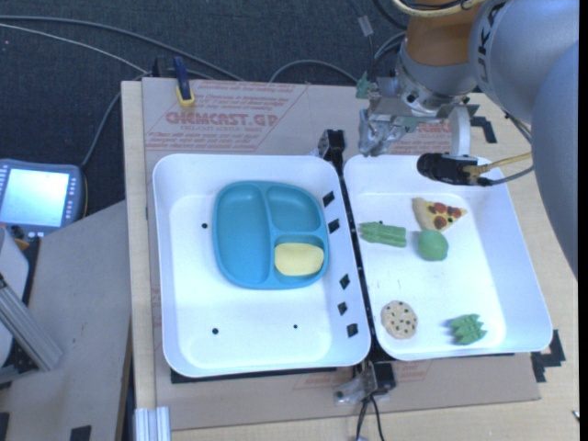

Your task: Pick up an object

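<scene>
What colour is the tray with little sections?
Blue. The divided tray shows best in the camera view, in the left bin.

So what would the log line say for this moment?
gripper: above right bin's far rim, nothing held | right bin: pizza, bean, ball, cookie, leaf | tray: yellow piece

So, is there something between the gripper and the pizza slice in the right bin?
Nothing visible. The gripper is above the far rim of the right bin, and bare white floor separates it from the pizza slice.
</scene>
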Robot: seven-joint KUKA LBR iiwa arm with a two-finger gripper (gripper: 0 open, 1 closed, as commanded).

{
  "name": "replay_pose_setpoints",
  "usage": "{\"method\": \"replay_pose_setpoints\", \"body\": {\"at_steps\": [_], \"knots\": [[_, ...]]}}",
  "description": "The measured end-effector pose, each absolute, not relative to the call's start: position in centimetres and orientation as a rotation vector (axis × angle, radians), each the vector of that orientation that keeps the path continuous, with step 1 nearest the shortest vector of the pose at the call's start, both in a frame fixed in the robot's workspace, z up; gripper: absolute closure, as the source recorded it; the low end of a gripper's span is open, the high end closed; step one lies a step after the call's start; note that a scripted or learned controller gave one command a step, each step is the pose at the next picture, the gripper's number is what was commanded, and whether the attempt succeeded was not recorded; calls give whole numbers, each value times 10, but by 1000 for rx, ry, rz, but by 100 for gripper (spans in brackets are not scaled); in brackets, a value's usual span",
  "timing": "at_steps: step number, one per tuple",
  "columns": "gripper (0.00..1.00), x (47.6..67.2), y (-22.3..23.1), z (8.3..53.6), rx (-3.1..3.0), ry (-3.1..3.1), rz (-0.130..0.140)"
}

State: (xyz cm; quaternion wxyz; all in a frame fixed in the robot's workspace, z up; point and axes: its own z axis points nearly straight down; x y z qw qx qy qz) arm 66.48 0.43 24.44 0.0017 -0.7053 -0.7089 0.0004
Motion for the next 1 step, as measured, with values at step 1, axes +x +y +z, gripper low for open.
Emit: {"method": "replay_pose_setpoints", "body": {"at_steps": [1], "knots": [[100,660,64,242,-2212,-2226,0]]}}
